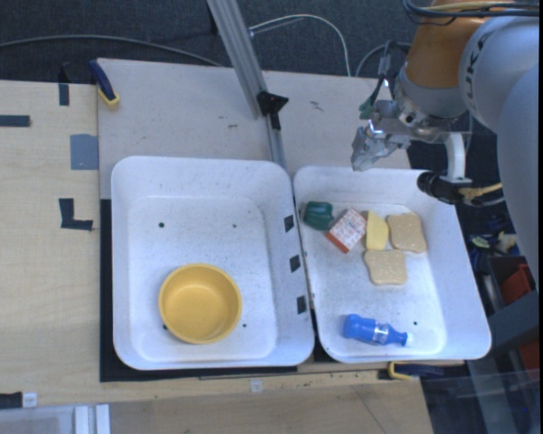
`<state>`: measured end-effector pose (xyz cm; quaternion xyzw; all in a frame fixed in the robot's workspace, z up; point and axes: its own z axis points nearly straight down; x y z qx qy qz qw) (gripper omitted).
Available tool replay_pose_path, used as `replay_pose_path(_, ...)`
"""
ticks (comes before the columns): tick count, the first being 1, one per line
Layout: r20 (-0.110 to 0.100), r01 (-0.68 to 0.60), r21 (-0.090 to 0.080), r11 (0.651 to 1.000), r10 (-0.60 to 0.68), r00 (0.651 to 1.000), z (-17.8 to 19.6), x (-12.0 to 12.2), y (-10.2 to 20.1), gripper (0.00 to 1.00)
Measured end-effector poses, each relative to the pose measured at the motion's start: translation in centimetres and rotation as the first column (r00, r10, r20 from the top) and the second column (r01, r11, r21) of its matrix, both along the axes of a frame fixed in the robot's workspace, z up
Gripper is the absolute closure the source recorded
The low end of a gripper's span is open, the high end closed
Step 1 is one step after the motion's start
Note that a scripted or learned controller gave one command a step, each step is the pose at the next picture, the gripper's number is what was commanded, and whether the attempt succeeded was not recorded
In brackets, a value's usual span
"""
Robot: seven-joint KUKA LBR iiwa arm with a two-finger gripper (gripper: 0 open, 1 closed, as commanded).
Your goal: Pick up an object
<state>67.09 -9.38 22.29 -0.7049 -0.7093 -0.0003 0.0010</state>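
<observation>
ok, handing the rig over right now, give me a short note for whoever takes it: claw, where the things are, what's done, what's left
Claw: above the far rim of the right bin, holding nothing visible.
Right bin: green piece, red-and-white box, yellow block, two tan slices clustered at the far end; blue bottle lying alone near the front.
Left bin: yellow bowl at the front.
Done: nothing picked yet.
Left: descend on one object, grasp, lift. The bottle looks the easiest target, since it lies apart.
</observation>
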Motion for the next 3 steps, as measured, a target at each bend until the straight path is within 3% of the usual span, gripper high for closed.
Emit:
replay_pose_path(1, -0.001, 0.001, 0.0, 1.0, -0.001, 1.0, 0.2, -1.0, 4.5, 1.0)
replay_pose_path(3, -0.002, -0.001, -0.001, 1.0, 0.001, 1.0, -0.5, -1.8, 16.4, 1.0)
